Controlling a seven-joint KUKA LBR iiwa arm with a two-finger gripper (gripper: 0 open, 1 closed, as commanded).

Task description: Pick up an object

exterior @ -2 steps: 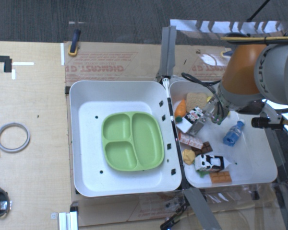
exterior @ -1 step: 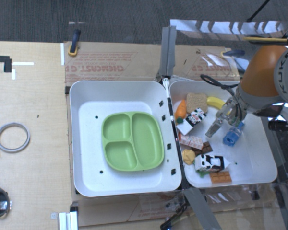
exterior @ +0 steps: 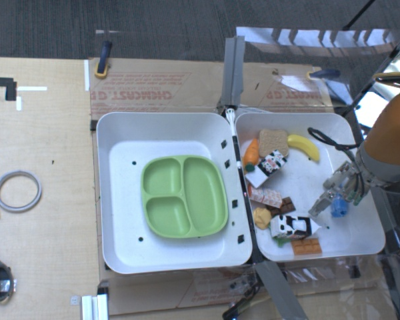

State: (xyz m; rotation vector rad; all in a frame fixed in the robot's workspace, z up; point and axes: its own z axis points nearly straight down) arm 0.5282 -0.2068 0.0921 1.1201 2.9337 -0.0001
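Jaws (exterior: pixel 323 204) low in right bin (exterior: pixel 333 242) — near toys

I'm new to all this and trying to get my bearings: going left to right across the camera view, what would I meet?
Tape roll → green divided plate in the left bin → orange carrot → yellow banana → gripper over the right bin.

A pale green divided plate (exterior: pixel 185 196) lies in the white left bin (exterior: pixel 113 179). In the white right bin (exterior: pixel 360 242), a yellow banana (exterior: pixel 304 146) at twelve o'clock, an orange carrot (exterior: pixel 252 152), a black-and-white cow-patterned toy (exterior: pixel 290 227), and a blue object (exterior: pixel 339 209), perhaps a cap.
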